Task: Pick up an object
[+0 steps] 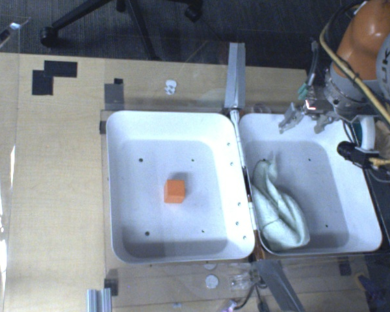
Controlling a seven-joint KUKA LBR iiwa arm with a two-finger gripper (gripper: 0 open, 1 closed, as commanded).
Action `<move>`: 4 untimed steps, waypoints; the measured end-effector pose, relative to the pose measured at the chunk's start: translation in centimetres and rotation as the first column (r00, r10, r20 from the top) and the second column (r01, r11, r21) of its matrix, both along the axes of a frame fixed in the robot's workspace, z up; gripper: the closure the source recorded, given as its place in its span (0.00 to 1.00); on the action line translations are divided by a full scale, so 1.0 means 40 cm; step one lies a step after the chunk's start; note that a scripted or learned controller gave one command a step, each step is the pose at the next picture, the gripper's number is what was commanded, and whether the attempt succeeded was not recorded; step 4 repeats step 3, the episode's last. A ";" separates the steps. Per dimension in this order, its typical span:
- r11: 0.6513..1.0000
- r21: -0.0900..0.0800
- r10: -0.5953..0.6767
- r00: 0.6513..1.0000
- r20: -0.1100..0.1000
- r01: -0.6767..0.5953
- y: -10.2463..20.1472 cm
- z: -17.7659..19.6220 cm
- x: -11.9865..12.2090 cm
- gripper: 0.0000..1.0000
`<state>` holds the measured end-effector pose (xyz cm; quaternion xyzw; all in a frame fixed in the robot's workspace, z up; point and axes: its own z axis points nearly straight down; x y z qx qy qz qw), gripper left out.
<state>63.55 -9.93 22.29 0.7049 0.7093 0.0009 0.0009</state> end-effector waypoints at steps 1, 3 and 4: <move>1.000 0.000 0.025 1.000 -0.001 -0.025 -0.017 -0.309 -0.012 0.00; 0.979 0.001 -0.203 0.979 0.001 0.203 0.117 -0.030 -0.042 1.00; 0.979 0.001 -0.203 0.979 0.001 0.203 0.117 -0.030 -0.042 1.00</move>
